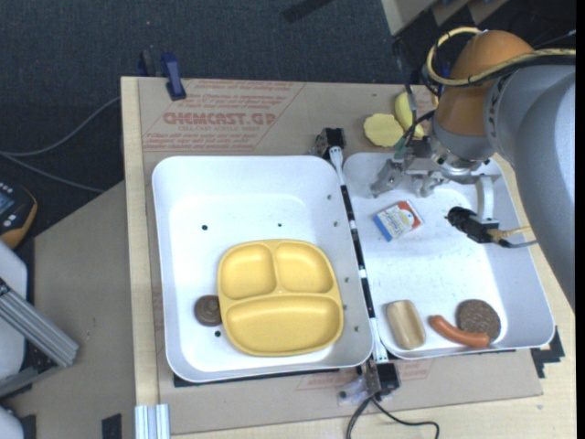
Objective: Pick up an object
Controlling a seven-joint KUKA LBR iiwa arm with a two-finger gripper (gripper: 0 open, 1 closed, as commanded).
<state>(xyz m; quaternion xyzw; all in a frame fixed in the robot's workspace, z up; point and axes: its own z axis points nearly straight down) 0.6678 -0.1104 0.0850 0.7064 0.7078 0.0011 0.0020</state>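
My gripper [403, 179] hangs low over the far left corner of the right bin [430, 273], under the arm's orange band [471, 80]. A small white, blue and red carton [397, 219] lies just in front of the gripper, apart from it. Along that bin's near edge lie a tan bread roll [405, 324], an orange-red sausage [459, 333] and a round brown patty [478, 317]. I see nothing held by the gripper.
The left bin [238, 199] holds a yellow divided plate [279, 297] and a brown disc [208, 310] beside it. Yellow toy food [384, 128] lies on the board behind the right bin. A black fitting [468, 222] juts over the right bin near the arm.
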